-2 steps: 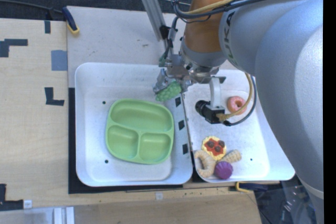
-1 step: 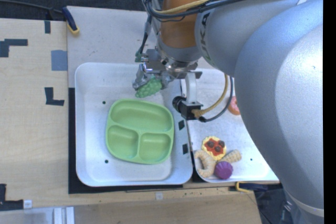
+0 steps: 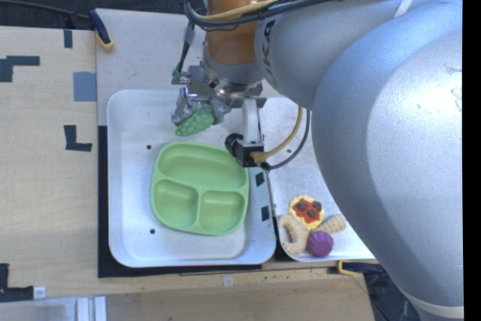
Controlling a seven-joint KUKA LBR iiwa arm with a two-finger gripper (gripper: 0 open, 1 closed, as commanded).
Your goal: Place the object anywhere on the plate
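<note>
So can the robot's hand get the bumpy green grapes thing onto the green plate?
Probably yes. The hand hangs at the bunch of bumpy green toy grapes, just past the far rim of the light green three-section plastic plate. Nothing stands between them, though I can't tell how firmly it grips.

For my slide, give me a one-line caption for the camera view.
KUKA gripper holds green toy grapes just above the green divided plate in the left white bin.

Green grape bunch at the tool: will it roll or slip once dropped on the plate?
The green grape bunch looks lumpy and small, so probably light and unlikely to roll far. The green plate has raised dividers that should stop it. Its bumpy surface may grip unevenly at the tool.
</note>
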